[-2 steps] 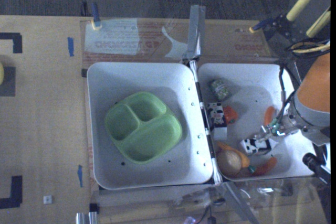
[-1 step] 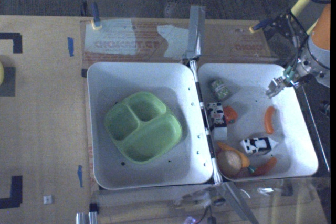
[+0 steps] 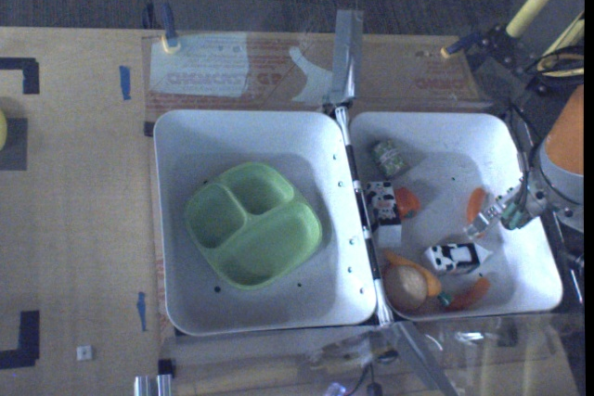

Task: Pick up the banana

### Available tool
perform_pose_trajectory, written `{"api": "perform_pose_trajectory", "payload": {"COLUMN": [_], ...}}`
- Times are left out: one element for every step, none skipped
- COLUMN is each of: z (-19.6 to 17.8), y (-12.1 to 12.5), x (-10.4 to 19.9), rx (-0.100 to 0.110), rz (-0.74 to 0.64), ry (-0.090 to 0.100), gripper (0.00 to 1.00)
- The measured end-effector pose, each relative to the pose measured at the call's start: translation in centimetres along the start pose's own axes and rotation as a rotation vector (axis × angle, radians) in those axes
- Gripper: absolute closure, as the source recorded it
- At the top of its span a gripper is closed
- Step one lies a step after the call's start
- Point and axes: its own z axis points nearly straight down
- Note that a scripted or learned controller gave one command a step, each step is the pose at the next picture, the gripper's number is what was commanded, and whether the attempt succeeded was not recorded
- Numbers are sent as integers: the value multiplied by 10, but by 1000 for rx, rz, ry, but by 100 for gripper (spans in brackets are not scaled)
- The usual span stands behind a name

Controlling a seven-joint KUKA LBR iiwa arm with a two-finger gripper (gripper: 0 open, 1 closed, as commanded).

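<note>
Banana (image 3: 415,263) is probably the curved yellow-orange piece in the right bin (image 3: 520,139), but this is a judgement, because the object is small and partly covered.

The gripper (image 3: 489,220) hangs low over the same bin, and it cannot be told whether it is open or closed. Nothing is seen held in it. Just beside it, on the side away from the arm, lies a short orange piece (image 3: 475,201). A little further, toward the near wall of the bin, stands a black-and-white block (image 3: 453,257), and beyond this a red-orange piece (image 3: 470,292).

The banana candidate lies past the block from the gripper, near the wall between the two bins. It touches a round brown object (image 3: 406,289) that lies against its near side. Far beyond, in the left bin (image 3: 186,130), rests a green divided plate (image 3: 252,223).

To do this step well, the gripper should first travel over the block without pushing it. It should then come down on the free upper part of the banana, away from the round object. The grasp should go across the narrow width of the fruit, not along it. The dividing wall is close, so little room is left on that side.
</note>
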Motion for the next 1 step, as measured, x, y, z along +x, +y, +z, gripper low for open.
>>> {"api": "perform_pose_trajectory", "payload": {"z": [16], "y": [-26], "x": [-20], "rx": [0], "rz": [-157], "ry": [1], "gripper": [100]}}
